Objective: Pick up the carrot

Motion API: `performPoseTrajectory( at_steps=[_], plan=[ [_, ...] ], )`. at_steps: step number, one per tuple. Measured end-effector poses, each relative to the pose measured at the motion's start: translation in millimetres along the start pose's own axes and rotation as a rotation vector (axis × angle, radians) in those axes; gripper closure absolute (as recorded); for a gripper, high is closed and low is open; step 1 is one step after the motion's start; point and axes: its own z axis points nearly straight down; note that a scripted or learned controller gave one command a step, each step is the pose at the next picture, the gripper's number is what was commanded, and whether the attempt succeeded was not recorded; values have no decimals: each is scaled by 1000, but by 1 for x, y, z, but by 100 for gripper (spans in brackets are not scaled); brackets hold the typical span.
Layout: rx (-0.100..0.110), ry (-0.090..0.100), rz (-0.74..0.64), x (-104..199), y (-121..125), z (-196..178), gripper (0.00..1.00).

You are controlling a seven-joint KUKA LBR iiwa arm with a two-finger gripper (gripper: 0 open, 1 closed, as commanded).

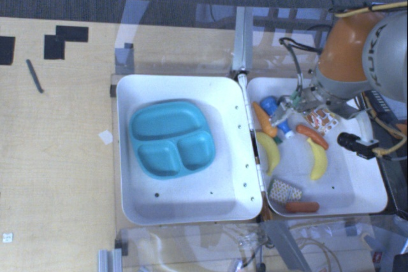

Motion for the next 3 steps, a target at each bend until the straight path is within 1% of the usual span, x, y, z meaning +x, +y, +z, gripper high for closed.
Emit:
performPoseTrajectory(
  at_steps=[1,2,3],
  plan=[
    [-6,-2,142,2,-79,54,0],
    [-7,-1,187,3,-4,55,0],
    [-2,4,184,5,-4,44,100]
  ],
)
